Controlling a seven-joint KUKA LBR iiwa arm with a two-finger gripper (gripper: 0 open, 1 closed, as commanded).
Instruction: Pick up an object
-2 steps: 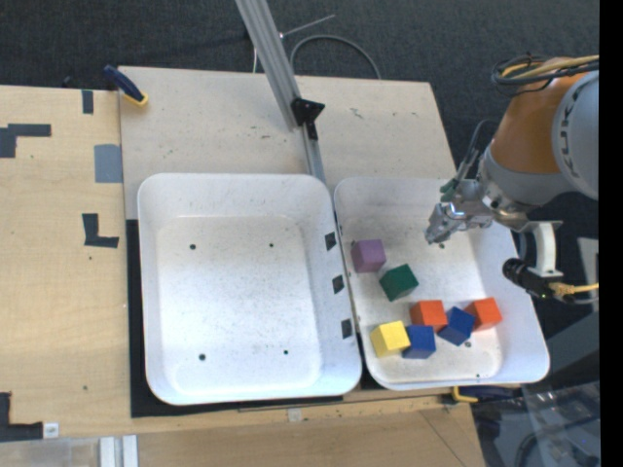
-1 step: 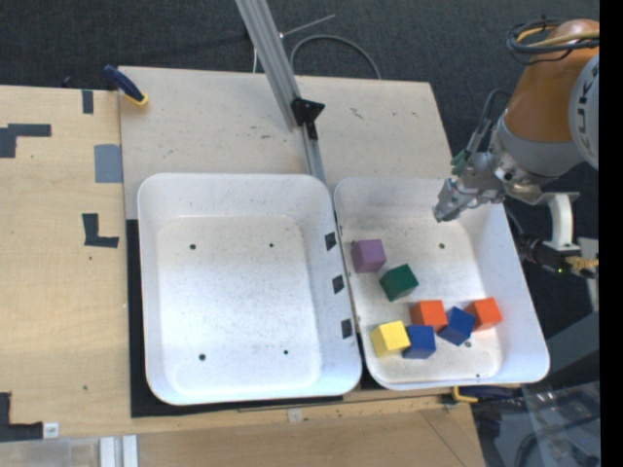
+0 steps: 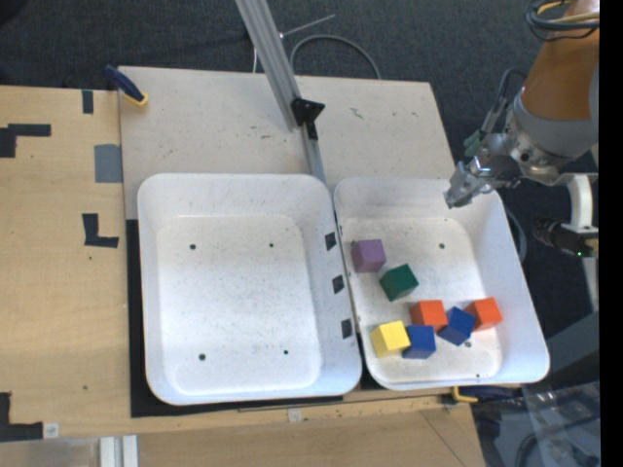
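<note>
Here, two white bins [image 3: 238,197] are carried side by side on a pale tabletop [image 3: 195,115]. The jaws [image 3: 459,195] are poised over the right bin's far rim; their state cannot be told.

Even diffuse light, faint shadows, sharp centre, softer corners.

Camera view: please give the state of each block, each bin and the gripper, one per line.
purple block: loose, alone
green block: loose, alone
two orange blocks, two blue blocks, yellow block: clustered
right bin: holds all blocks
left bin: no blocks
gripper: over right bin's rim, holding nothing
</note>
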